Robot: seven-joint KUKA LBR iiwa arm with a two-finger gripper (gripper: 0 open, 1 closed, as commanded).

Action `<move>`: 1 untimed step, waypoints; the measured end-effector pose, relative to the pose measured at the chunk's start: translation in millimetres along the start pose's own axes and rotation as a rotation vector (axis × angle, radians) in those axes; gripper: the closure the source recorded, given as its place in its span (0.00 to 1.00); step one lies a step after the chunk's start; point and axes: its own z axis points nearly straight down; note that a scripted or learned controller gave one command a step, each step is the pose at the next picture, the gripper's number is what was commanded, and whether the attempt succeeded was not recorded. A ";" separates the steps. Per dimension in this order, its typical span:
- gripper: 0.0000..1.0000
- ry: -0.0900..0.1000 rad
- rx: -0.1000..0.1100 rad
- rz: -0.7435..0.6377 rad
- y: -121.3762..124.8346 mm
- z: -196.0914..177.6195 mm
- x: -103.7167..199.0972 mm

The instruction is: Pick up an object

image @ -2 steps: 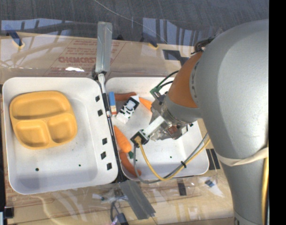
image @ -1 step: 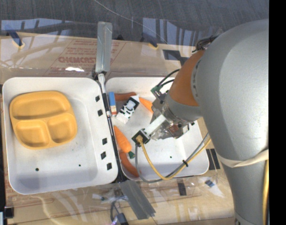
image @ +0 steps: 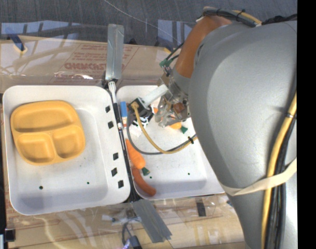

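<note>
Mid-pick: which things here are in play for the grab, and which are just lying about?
Likely in play:
gripper, low over the right bin
small orange piece and green bit beside it

Lying about:
yellow divided plate in the left bin
carrot and blue item along the right bin's left wall
</note>
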 end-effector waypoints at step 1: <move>1.00 -0.001 -0.002 -0.214 -2.5 -46.1 53.7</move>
